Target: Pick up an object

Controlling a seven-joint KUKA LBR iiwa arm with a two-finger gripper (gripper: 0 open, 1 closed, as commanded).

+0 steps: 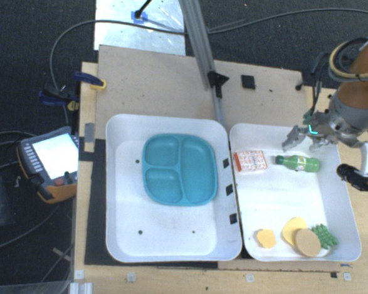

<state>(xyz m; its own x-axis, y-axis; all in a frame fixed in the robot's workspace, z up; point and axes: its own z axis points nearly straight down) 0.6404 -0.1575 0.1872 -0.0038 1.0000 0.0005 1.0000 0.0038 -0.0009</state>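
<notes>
In the right bin [331, 204], a small green bottle [298, 162] lies on its side near the far wall. A red-and-white packet [250, 160] sits to its left. My gripper [305, 141] hovers over the bin's far edge, just above and behind the bottle. Its fingers [291, 139] are spread open with nothing between them. At the bin's near right lie a small orange-yellow piece [266, 238], a yellow piece [292, 228], a tan round piece [307, 243] and a green leafy toy [324, 235].
The left bin [118, 233] holds a teal divided plate [179, 169]. A slanted metal pole [201, 37] runs down to the gap between the bins. A tablet-like pendant [50, 162] and cables lie off the bench at left.
</notes>
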